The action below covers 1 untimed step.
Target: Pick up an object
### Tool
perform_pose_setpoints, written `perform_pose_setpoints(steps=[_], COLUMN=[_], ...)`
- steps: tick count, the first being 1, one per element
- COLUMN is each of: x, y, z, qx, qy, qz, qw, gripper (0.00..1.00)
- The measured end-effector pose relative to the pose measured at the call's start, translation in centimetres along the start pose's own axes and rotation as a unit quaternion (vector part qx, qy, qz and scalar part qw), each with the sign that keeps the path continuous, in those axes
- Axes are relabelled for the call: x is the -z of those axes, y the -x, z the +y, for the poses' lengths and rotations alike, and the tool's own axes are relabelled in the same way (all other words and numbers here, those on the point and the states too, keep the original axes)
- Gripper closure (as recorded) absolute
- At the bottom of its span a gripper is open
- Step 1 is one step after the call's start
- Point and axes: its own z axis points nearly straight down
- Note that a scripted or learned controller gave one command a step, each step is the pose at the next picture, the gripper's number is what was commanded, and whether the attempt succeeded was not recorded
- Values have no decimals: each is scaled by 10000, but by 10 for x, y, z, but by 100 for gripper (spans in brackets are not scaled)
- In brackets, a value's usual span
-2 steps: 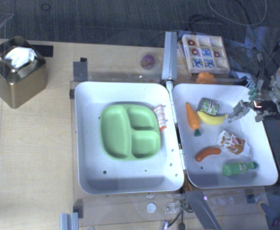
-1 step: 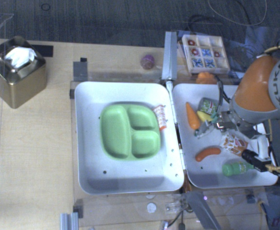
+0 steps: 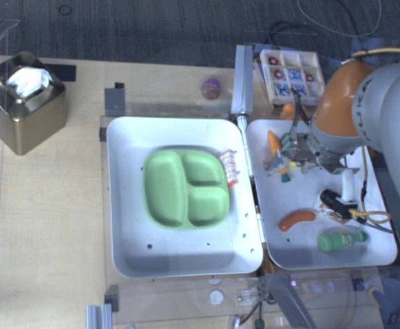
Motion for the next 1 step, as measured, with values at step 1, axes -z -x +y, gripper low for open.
perform_pose_setpoints(steps=[1], x=[13], y=[1], z=[2], qx=[7], qy=[26], qz=[-12], qw=[10000], gripper=[100])
